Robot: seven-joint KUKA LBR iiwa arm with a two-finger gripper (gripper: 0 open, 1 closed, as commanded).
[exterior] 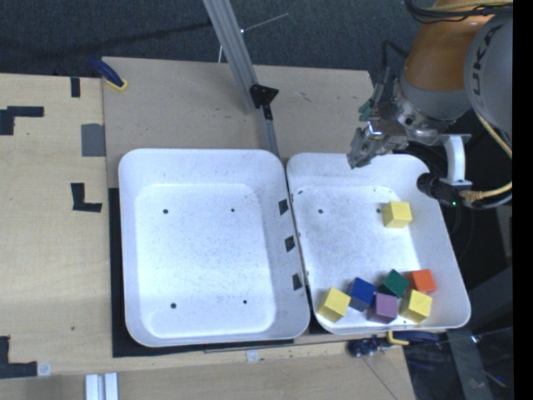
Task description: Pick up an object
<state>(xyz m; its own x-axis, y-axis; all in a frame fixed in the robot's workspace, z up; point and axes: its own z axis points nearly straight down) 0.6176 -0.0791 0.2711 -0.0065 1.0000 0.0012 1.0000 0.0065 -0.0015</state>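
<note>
The arm [466,40], grey with its orange band, reaches in from the right and carries its wrist over the far edge of the bench [183,98], where two shallow white bins sit side by side. The left bin [133,223] is the larger-looking one in this view; the right bin [350,167] holds all the blocks. The gripper [362,157] hangs above the right bin's far rim, toward its far left corner, with nothing between its fingers; at this slant and size I cannot tell whether the fingers stand wide or narrow, as they read as one dark metallic clump. Of the blocks, the lone yellow block [397,214] lies apart from the rest, near the right wall of the bin, and it is the nearest candidate: it sits toward the camera and slightly to the right of the fingers, with bare bin floor all around it. It looks roughly cubic, so it offers no long axis to align with, though its faces appear turned a little against the bin walls. The other blocks crowd the near right corner, touching or just beside one another: a second yellow block [335,303], a blue block [362,292], a purple block [385,306], a green block [395,282], an orange block [423,280] and a third yellow block [416,305]. These lie well apart from the gripper, and their crowding would likely make a clean grasp harder than on the lone one.
</note>
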